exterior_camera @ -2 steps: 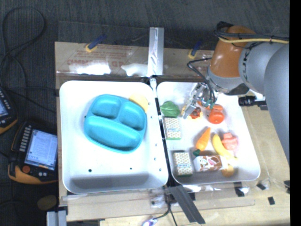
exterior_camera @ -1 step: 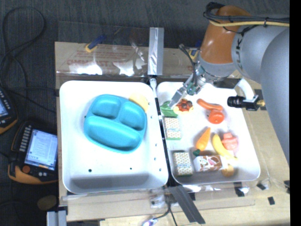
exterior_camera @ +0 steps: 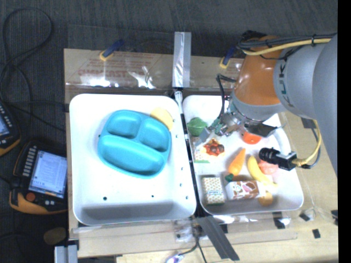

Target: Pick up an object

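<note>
The left bin [exterior_camera: 77,163] is smooth white plastic with rounded corners. In it lies a glossy blue tray [exterior_camera: 134,141], oval and split into shallow wells, set at a slant. A pale yellow wedge [exterior_camera: 162,115] touches the tray's far right edge, close to the wall between the bins. Bare white floor runs along the tray's near and left sides.

The right bin [exterior_camera: 293,196] is the crowded one. A dull green lump [exterior_camera: 196,126] sits by the dividing wall. Just nearer the camera is a small red and dark piece [exterior_camera: 213,146] on a flat card. An orange carrot [exterior_camera: 237,161], tapered, lies at a slant just beside a curved yellow banana [exterior_camera: 254,169]. Along the near wall stand a pale dotted box [exterior_camera: 213,190] and a printed carton [exterior_camera: 243,189], side by side. A red-orange disc [exterior_camera: 251,138] lies under the arm.

The hand [exterior_camera: 222,127] hangs low over the far half of the right bin, between the green lump and the red disc, below the orange band [exterior_camera: 258,84] on the arm. Whether it is open, or has hold of anything, I cannot tell: the tips are too small and dark.

The bin's far left corner is bare. The table [exterior_camera: 74,70] is brown board with crinkled clear film taped along its far edge.
</note>
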Controlling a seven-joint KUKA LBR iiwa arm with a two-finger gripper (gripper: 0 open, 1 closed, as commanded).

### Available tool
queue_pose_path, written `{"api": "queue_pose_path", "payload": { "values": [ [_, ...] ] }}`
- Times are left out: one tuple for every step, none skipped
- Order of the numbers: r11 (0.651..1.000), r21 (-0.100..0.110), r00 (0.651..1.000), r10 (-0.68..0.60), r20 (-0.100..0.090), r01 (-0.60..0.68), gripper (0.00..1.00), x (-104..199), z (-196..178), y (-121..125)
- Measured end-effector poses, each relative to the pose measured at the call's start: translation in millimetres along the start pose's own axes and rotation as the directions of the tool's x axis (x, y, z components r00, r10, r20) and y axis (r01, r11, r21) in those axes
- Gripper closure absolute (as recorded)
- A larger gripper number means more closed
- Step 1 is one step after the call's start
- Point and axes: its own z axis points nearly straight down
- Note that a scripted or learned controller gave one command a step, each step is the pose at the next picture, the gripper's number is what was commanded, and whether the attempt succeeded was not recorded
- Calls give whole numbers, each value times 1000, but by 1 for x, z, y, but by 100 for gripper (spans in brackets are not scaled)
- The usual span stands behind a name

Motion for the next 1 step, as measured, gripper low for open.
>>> {"api": "queue_pose_path", "payload": {
  "values": [
    [987, 1, 987, 161, 1, -161, 100, 50, -25, 31]
  ]
}}
